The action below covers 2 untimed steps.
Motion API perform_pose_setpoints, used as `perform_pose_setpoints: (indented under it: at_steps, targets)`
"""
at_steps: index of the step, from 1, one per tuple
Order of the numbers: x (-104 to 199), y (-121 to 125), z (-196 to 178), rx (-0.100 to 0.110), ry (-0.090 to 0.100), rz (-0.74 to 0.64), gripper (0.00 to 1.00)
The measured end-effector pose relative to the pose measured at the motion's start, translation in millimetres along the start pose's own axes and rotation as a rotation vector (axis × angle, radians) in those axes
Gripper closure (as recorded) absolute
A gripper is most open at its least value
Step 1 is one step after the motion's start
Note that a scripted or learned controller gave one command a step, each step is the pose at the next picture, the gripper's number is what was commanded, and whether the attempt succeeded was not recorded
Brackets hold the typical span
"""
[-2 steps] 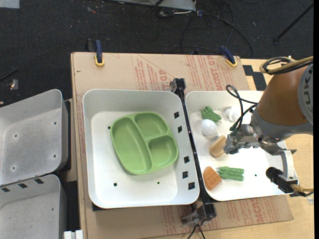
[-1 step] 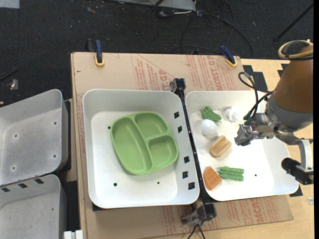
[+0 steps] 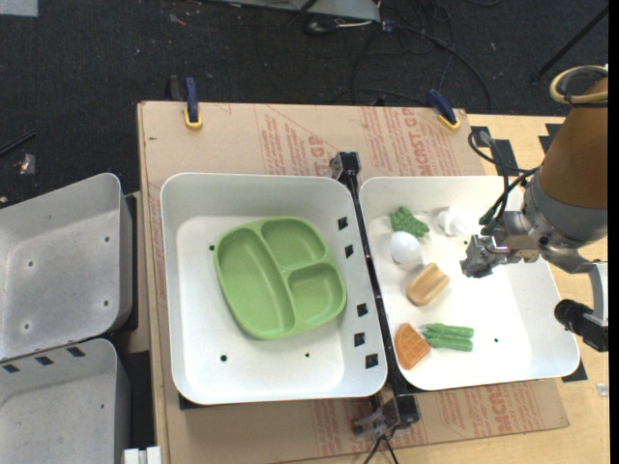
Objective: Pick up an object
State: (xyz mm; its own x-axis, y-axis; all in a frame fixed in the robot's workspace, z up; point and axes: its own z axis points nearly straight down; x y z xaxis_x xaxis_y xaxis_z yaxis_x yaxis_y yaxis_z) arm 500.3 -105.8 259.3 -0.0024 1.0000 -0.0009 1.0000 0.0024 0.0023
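The right bin (image 3: 522,356) holds several small toy foods: a green leafy piece (image 3: 408,222), a white egg (image 3: 405,247), a small white piece (image 3: 450,223), a tan bread roll (image 3: 427,284), an orange waffle-like piece (image 3: 411,345) and a green bean bundle (image 3: 449,336). My gripper (image 3: 477,261) hangs over the right bin's upper right part, to the right of the bread roll and apart from it. I see nothing between its dark fingers.
The left bin (image 3: 193,211) holds a green divided plate (image 3: 280,276). A black divider with clips runs between the bins. Grey trays (image 3: 58,249) lie off the bench to the left. The arm's orange-banded wrist (image 3: 580,162) looms at the right.
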Motion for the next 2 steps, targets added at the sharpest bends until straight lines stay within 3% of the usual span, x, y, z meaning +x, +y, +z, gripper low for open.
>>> perform_pose_setpoints:
  at_steps: [2]
  targets:
    - [99, 63, 26, 0.000, 0.002, -0.007, 1.00]
